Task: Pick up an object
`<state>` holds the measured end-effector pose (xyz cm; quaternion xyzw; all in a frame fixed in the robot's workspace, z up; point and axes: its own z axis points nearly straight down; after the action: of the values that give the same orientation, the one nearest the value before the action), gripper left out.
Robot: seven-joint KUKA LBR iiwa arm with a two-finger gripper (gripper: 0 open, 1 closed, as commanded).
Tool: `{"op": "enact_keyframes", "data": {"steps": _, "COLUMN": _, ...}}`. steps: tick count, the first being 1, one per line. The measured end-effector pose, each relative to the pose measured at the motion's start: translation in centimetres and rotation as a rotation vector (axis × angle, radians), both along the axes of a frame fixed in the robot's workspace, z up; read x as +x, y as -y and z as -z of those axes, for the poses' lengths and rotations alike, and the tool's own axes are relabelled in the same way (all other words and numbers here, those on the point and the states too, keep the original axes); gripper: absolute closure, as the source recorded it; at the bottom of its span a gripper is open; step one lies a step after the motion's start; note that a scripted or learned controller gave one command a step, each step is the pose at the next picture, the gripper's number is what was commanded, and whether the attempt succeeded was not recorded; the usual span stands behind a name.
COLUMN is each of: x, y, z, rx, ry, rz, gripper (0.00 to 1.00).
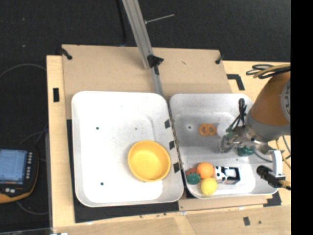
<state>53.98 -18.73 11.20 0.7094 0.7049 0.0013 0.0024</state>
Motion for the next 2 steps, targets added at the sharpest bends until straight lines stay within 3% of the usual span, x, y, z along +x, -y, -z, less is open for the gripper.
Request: {"op": "enact_keyframes", "data": {"steps": 2, "x": -0.1, "y": 0.9, "z": -11.2, "rx": -0.001, "ry": 0.003, "rz": -0.010, "gripper": 1.00}}
